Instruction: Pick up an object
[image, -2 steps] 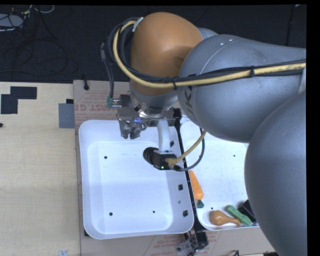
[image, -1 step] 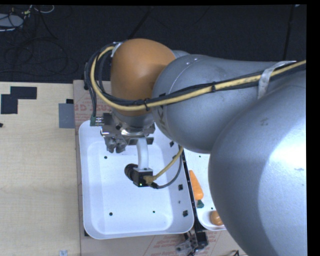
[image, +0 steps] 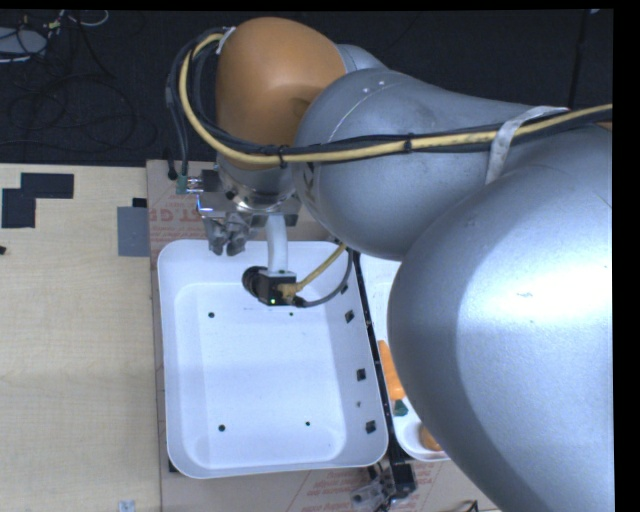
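Observation:
My gripper (image: 228, 238) hangs over the far rim of the left white bin (image: 175, 400), near its back left corner, below the orange band of the wrist. I see nothing held in it. In the sliver of the right bin (image: 405, 432) that shows beside the arm lie a long orange object (image: 392, 375), a small green piece (image: 400, 407) and a yellowish object (image: 430, 438). The grey arm hides most of that bin.
A black wrist-mounted unit with a green light (image: 268, 288) and its cable hang over the back of the left bin. The bulky arm covers the right half of the view. A wooden bench top (image: 70, 350) lies to the left.

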